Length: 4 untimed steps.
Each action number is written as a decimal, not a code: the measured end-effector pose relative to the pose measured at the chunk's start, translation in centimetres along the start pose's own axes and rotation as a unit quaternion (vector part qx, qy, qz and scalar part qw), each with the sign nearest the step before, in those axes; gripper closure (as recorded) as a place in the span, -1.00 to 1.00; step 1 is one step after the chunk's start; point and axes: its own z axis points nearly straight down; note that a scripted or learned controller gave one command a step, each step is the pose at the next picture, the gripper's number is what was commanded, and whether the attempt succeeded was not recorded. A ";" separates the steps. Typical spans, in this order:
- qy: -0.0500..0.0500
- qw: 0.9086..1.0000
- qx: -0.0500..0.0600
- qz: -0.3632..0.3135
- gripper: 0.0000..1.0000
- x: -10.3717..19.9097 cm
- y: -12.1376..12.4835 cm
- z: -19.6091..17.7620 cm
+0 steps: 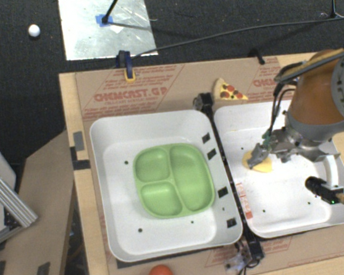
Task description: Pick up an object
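The jaws [260, 154] sit low in the right bin [293, 212], touching a yellow object [262, 166], likely to grasp it; their spread I cannot tell

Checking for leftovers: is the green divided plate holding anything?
Empty. All three sections of the green plate show bare green, in the left bin.

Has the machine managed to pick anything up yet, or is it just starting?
Done: the arm has reached into the right bin. In hand: its tool sits low, right at a yellow object on the bin floor. Left: a clear grip and lift; the object looks to be resting on the bin, and I cannot tell if it is gripped.
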 end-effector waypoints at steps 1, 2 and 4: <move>0.000 1.000 -0.003 0.000 1.00 0.0 0.2 -1.3; -0.001 1.000 -0.004 -0.001 1.00 0.0 0.3 -5.6; -0.001 1.000 -0.004 -0.002 1.00 -0.3 -0.3 -14.3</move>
